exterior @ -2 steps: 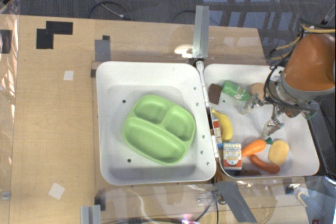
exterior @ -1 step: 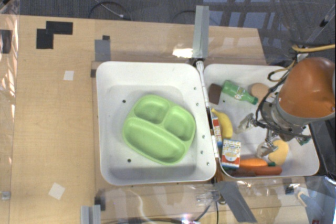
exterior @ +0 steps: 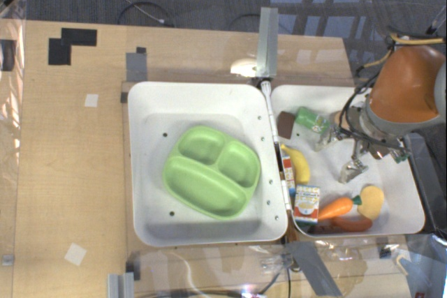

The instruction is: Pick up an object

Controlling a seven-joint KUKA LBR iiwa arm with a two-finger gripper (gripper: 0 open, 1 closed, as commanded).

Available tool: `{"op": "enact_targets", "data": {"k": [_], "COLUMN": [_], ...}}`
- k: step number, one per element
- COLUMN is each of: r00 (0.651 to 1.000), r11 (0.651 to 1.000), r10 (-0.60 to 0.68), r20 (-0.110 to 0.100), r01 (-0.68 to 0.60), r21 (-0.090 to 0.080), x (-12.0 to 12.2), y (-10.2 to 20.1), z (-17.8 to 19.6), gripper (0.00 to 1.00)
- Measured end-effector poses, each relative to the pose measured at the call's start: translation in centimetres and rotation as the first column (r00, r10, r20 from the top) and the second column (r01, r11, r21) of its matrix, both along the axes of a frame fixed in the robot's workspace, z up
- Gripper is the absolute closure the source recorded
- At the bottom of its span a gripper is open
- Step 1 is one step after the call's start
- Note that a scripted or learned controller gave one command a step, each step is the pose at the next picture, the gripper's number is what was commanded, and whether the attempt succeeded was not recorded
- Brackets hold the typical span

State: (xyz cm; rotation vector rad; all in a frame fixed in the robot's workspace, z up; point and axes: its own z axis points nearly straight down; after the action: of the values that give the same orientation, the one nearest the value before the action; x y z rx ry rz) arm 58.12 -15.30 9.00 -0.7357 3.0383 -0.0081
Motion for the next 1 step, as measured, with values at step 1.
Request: {"op": "enact_targets", "data": {"k": [1], "r00": [0.994], "r11": [0.994], "r10": [-0.105], "r20": [-0.031], "r01": [0.106], "r21": [0.004], "x": [6.54], "y": [-1.15], "z": [-0.13], "gripper": [0.0]}}
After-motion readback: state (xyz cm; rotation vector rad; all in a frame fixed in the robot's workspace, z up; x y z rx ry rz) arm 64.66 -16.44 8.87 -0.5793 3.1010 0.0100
